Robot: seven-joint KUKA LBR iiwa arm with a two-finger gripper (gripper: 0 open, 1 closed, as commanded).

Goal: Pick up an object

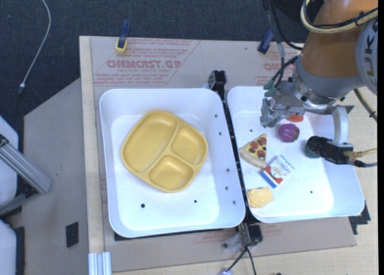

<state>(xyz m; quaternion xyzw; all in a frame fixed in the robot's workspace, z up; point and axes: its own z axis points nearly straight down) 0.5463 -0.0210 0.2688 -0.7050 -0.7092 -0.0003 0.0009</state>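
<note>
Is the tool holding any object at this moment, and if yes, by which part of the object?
It cannot be told. The tool hangs over the right white bin, close to the small purple round object, but nothing is visibly held by it.

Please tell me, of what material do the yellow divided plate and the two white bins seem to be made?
The yellow divided plate looks like moulded plastic with a smooth, slightly matte finish: rounded compartment ridges and soft highlights. The two shallow white bins also seem thin formed plastic, smooth with rounded rims, though painted metal cannot be excluded.

Glossy yellow plastic plate in a smooth white plastic bin.
</note>
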